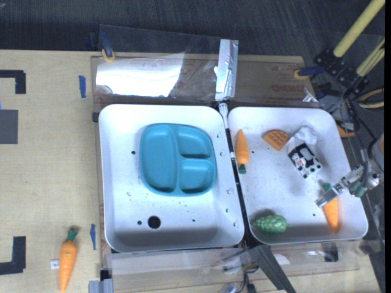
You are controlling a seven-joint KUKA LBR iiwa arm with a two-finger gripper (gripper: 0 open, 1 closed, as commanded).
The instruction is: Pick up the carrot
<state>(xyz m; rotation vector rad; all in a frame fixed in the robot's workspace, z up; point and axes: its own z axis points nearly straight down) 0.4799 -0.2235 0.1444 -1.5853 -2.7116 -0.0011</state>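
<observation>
Three carrots are in view. One carrot [241,148] lies along the left wall of the right bin [287,240], tip pointing to the back. A second, shorter carrot [331,213] lies by that bin's right wall, its green top toward my gripper [355,183]. The third carrot [66,259] rests on the bench outside the bins, at the front left. My gripper hangs over the right rim of the right bin, just up and right of the short carrot. Nothing is visibly in its grasp.
A blue divided plate [178,158] lies in the left bin [116,163]. The right bin also holds an orange bread-like piece [276,139], a white and black object [303,154] and a green vegetable [270,223]. Cables and yellow bars [360,23] crowd the back right.
</observation>
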